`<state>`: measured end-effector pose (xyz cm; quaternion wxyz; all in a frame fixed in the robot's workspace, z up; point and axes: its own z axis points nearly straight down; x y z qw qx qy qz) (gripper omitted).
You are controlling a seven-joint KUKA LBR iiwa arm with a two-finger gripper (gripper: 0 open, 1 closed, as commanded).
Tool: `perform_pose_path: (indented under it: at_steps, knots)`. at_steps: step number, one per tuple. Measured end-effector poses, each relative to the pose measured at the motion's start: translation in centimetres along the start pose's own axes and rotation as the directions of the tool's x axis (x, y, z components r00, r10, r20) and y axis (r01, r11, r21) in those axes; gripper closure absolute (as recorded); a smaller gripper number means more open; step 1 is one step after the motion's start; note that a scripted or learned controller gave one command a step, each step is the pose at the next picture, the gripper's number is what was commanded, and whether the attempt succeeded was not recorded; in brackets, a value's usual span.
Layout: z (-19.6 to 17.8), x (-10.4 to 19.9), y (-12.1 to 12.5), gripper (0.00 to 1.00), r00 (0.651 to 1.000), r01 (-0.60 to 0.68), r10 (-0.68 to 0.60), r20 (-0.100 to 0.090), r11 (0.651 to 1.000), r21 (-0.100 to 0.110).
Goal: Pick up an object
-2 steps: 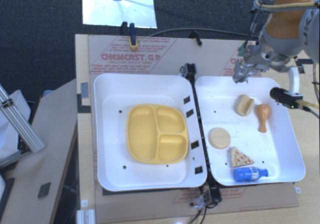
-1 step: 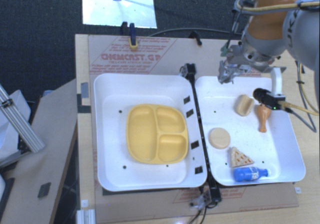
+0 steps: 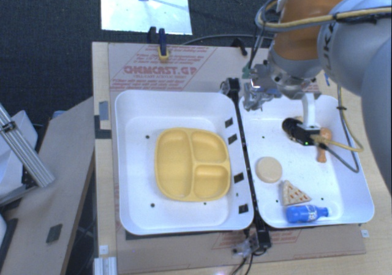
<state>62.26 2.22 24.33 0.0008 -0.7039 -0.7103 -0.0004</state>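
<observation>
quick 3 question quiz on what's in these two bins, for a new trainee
1. True or false: the yellow divided plate lies in the view's right bin.
2. What lies between the round tan disc and the blue bottle? A) a triangular waffle-patterned wedge B) a spoon C) a cup
3. How many compartments does the plate have?

Key: 1 false, it lies in the left bin; 2 A; 3 three.
</observation>
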Motion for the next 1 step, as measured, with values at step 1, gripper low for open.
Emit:
perform_pose_path:
  at_steps: [1]
  knots:
    - [1.01, 4.46, 0.26, 1.0, 1.0, 0.0, 0.0, 0.0, 1.0, -0.001]
